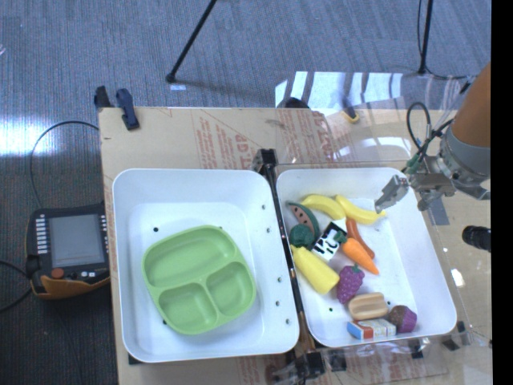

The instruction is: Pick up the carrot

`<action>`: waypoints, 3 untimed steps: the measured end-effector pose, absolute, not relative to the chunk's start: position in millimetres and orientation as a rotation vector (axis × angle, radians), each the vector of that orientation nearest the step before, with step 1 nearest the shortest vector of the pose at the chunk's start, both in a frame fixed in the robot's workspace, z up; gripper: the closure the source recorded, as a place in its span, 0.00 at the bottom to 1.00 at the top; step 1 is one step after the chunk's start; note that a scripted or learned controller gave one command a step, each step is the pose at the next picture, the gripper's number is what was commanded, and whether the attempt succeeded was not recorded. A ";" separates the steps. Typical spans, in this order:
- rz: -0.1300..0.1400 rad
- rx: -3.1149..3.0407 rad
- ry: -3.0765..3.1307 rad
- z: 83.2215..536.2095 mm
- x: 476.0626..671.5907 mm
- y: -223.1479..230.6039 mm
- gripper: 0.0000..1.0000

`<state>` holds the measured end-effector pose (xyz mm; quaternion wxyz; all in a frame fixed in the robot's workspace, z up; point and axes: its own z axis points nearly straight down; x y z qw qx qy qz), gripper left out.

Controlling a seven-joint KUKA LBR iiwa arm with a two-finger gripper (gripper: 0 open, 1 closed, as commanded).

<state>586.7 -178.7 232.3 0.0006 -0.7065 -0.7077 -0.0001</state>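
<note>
Spread wide, the gripper (411,198) hangs over the upper right corner of the right bin (425,255), nothing between its two fingers — one points down-left toward the bananas, the other sits nearer the bin's right wall. It is above and to the right of the carrot (359,252), well apart from it.

That carrot lies in the middle of the right bin, orange, tilted with its tip toward the lower right. Just beside it on the left is a black-and-white tag block (328,241), and below it a purple grape bunch (349,283). Two yellow bananas (341,208) lie above it, a yellow corn piece (314,269) to the lower left. In the left bin (140,207) rests a green divided plate (199,278).
</note>
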 end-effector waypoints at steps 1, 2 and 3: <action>-0.003 -2.075 -2.359 121.4 561.5 -179.1 0.00; 0.003 -2.164 -2.266 85.1 523.1 -140.4 0.00; 0.004 -2.483 -1.916 86.1 496.8 -87.0 0.00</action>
